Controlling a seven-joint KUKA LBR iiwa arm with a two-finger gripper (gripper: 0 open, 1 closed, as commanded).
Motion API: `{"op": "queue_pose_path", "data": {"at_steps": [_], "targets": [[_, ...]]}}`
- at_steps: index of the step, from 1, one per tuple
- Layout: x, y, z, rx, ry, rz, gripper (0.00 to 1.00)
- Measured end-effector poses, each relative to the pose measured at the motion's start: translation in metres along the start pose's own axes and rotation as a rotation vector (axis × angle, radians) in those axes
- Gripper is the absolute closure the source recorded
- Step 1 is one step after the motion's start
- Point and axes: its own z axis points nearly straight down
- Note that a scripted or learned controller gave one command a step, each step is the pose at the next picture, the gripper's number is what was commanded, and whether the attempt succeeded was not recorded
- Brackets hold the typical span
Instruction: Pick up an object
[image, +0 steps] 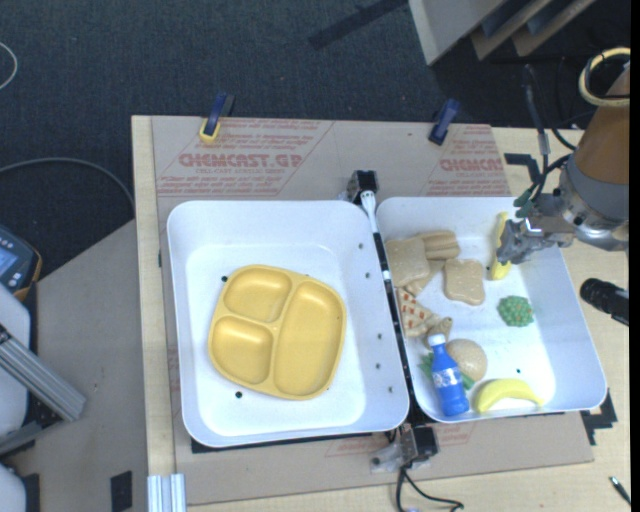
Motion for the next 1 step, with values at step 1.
{"op": "queue_pose_path", "data": {"at_steps": [1], "targets": [[0.0421,-0.0315,0.0035,0.009,0.004,-0.002,1.00]]}}
